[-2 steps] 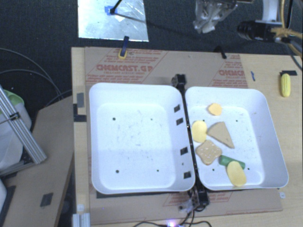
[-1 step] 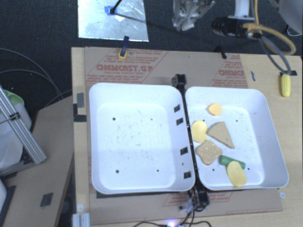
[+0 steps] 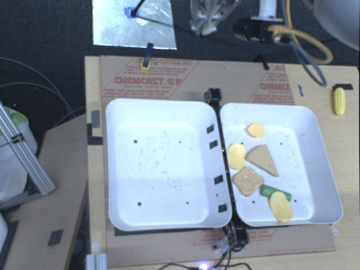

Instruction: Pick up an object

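the grey arm's pincer (image 3: 206,26) hangs over the dark floor past the far edge of the bench, well apart from both bins; blur and glare make it impossible to tell whether it is wide or narrow, and nothing can be seen in its grasp. two shallow white bins sit side by side on a printed cardboard sheet (image 3: 169,79) nearer the camera than the pincer. the right bin (image 3: 315,151) lies almost straight down the view from it, and the left bin (image 3: 157,167) down and to the view's left of it.

six small objects lie in the right bin, all well away from the pincer. closest to it is a small round yellow piece (image 3: 255,130). further on come a pale yellow oval (image 3: 237,156) and a tan wedge (image 3: 262,160), side by side and just touching. a tan cracker-shaped piece (image 3: 247,180) sits beyond those. furthest from the pincer are a green piece (image 3: 275,193) and a yellow oval (image 3: 280,206) that overlaps it. that makes three yellow, two tan and one green.

four black clips (image 3: 213,144) line the join between the bins. one silver sheet (image 3: 133,14) lies on the floor to the view's left of the pincer. one yellow peg (image 3: 339,100) rests on the bench far to the pincer's other side.
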`<state>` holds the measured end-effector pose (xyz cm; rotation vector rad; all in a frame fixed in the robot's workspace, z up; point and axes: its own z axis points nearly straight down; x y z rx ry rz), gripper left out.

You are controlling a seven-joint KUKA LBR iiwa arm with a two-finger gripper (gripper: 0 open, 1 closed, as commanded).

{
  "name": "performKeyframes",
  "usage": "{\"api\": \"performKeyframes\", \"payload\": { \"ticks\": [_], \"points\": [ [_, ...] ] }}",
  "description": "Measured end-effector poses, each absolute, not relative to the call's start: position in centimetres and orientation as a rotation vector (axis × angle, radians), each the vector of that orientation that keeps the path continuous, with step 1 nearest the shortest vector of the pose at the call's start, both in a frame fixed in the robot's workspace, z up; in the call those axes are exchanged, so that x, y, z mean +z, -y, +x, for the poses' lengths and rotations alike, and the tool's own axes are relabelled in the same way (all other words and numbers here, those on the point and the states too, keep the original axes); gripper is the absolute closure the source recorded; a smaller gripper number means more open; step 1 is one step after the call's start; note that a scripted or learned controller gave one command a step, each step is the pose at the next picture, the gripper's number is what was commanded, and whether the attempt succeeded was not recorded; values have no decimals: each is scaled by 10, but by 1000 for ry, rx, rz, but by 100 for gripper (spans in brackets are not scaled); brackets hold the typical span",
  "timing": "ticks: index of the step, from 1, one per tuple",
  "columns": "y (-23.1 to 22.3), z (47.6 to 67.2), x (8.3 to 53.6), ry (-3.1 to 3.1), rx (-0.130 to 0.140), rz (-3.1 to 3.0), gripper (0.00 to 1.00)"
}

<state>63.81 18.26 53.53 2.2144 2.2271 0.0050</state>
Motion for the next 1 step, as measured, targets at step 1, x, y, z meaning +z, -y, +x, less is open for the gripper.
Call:
{"api": "performKeyframes", "payload": {
  "ticks": [1],
  "points": [
    [-209, 617, 535, -2229, 4, 2215, 100]
  ]
}}
